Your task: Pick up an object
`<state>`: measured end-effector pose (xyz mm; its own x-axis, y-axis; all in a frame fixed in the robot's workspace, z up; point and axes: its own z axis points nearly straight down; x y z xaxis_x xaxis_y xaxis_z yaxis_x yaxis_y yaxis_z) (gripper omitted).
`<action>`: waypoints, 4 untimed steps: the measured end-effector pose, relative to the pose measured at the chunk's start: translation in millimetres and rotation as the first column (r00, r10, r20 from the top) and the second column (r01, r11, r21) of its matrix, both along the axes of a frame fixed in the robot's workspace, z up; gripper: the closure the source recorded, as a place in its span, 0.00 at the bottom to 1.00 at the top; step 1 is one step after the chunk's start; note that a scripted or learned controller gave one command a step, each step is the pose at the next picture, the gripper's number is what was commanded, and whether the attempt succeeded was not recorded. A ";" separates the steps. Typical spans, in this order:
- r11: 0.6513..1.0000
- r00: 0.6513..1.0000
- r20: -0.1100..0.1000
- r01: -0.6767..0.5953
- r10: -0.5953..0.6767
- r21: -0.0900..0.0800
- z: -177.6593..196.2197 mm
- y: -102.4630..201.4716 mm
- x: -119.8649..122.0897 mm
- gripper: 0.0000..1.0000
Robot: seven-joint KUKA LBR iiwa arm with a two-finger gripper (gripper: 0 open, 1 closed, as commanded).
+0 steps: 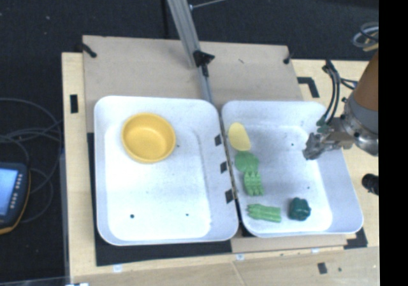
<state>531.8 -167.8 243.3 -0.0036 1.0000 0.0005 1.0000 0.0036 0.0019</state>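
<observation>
Left bin point(108, 170): it holds a yellow bowl point(149, 137), upright, in its far left part. The rest of its floor shows only a few small dark dots.

Divider between bins: the two bins touch along the middle, with small dark clips on the shared edge.

Right bin point(341, 205): it holds four small things, all toward its left and near sides.

Yellow piece point(239, 136): a rounded, lemon-like thing, far left in the right bin, just beside the shared edge.

Green pieces: a light green lumpy toy point(247, 164) lies just nearer than the yellow piece, and a ridged green block point(253, 182) touches or almost touches it. A long green piece point(264, 213) lies close to the near wall.

Dark green thing point(299, 209): a small rounded toy, near right in this bin, apart from the long green piece.

Gripper point(312, 149): it hangs over the right side of the right bin, above bare floor. Whether the pincer is apart or together, I cannot tell; nothing is seen in it.

Step in hand: I judge this as the approach, before any grasp. No object is lifted.

Next move: the arm must choose one thing, probably go left or nearer, centre over it, then descend. The dark green thing stands free, so it seems the easier target; the touching green pieces may slip.
</observation>
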 end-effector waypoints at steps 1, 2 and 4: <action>1.000 1.000 -0.001 0.000 0.000 0.000 -2.1 57.2 -13.1 1.00; 1.000 1.000 -0.001 0.000 0.000 0.000 -7.1 103.6 -9.9 1.00; 1.000 1.000 -0.002 0.000 0.000 0.000 -6.1 203.6 -17.4 1.00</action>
